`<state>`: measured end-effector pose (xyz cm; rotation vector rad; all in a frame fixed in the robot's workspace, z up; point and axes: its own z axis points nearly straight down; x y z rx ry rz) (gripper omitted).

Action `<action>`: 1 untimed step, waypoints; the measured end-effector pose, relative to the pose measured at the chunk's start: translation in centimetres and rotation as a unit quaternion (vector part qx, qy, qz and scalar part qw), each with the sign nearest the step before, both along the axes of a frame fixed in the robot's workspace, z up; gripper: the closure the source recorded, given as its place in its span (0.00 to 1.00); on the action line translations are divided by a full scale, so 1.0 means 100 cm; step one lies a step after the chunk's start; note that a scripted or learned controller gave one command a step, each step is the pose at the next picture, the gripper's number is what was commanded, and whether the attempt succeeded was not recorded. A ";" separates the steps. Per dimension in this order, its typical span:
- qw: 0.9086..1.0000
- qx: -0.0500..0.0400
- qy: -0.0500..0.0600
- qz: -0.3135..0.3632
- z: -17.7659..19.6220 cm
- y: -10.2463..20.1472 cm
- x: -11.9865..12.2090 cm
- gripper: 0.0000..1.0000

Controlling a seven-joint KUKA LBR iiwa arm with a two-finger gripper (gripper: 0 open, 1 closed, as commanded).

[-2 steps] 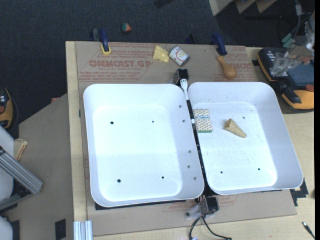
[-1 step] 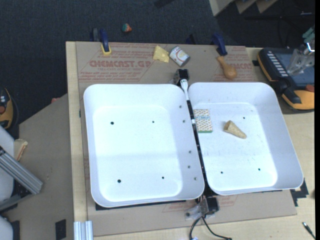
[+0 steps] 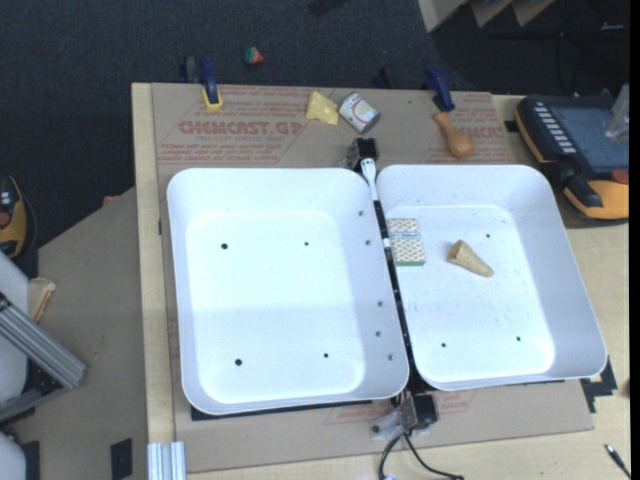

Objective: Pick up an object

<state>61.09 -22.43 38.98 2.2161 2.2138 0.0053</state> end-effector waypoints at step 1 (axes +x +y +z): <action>1.000 -0.002 -0.006 -0.001 0.158 0.000 -0.064 1.00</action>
